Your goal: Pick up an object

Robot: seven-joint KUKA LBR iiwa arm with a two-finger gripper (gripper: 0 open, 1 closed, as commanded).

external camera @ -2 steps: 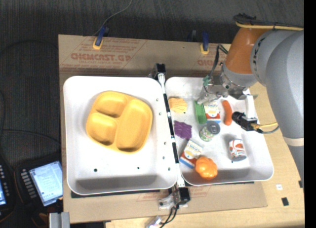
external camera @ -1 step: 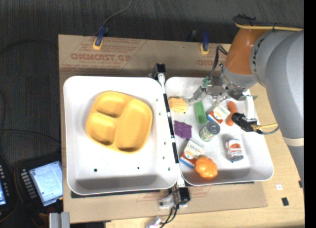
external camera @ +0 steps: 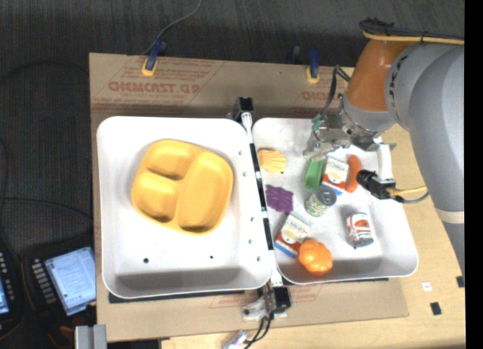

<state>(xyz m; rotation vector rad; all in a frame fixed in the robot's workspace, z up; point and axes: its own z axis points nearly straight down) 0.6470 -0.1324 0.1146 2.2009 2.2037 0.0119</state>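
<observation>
Reaching in from the right, the arm is stretching its grey bulk and orange band over the far right corner of the right bin, and the gripper is hanging low over that bin's back half, just above a green bottle; how its fingers are standing I cannot tell, since the wrist is hiding them from above, and nothing is showing between them. The brown board is lying under both bins, with two clamps at its far edge. The left bin is sitting just beside the right one, their rims touching along the middle, and it is carrying a big yellow tray with three compartments, lying slightly tilted across the bin's centre. In the right bin the small things are lying close together: an orange fruit is sitting at the near edge, touching a small carton with a blue end; a purple piece is lying near the left wall, with a yellow shell-like piece just behind it; a white carton with red print is lying beside the green bottle, with an orange piece against its right side; a small can is lying just below the bottle; and a red and white can is lying apart toward the right.
</observation>
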